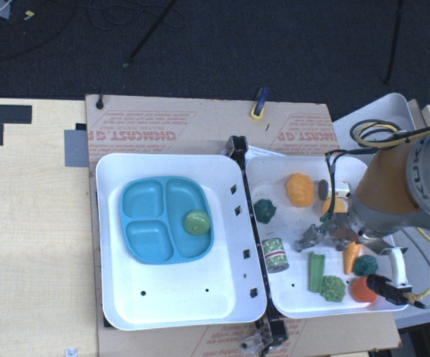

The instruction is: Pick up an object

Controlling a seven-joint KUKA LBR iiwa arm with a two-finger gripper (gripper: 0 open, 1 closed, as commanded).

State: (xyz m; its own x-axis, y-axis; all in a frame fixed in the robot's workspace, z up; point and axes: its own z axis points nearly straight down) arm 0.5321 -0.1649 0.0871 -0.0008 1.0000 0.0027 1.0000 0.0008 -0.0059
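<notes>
Gripper (313, 238) low in right bin (289, 303), right of frame centre; finger state indeterminate. Nothing visibly grasped. Can (274, 254) to its left, green block (316, 271) just below. Orange ball (300, 189) above. Blue tray (163, 219) in left bin (126, 303).

The cardboard sheet (172, 127) under the bins bears red print, upside down and too blurred to read.

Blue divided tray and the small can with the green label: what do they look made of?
Blue three-compartment tray: likely moulded plastic, uniform colour, soft sheen, rounded dividers. Small cylindrical can with green label: pale ends suggest metal or plastic with a printed wrap; too small to tell which.
</notes>
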